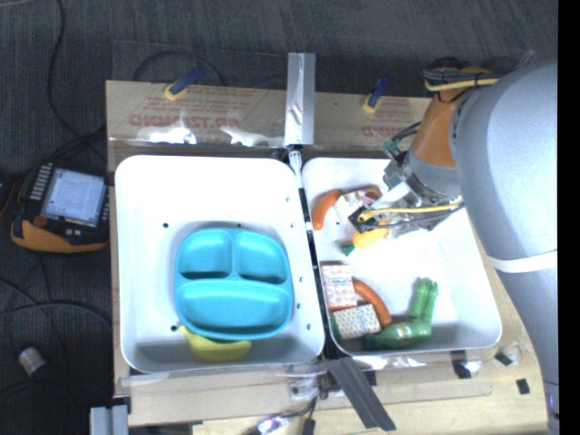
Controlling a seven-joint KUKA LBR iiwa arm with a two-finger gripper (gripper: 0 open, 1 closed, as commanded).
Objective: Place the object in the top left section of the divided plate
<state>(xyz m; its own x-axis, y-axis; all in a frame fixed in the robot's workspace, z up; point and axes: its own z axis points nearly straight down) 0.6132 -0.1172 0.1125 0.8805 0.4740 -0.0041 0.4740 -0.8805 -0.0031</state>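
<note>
Gripper sits low in the right bin, fingers pointing left, and a small yellow object lies at their tips; whether the fingers are spread or closed around it I cannot tell, since the metal and the yellow piece overlap at this slant.

Far to the gripper's left, in the left bin, rests one blue divided plate with three sections; its top left section is bare. One yellow item pokes out from under the plate's near edge.

Just left of the gripper lies one orange curved piece. Below it sit two small printed packets and, a second orange piece and, right of those, one green bent item.

Likely risks: a shallow or off-centre pinch may let the yellow object slip during the carry over the bin walls, the fingers may drag the orange piece alongside, or a release may land in the neighbouring section.
</note>
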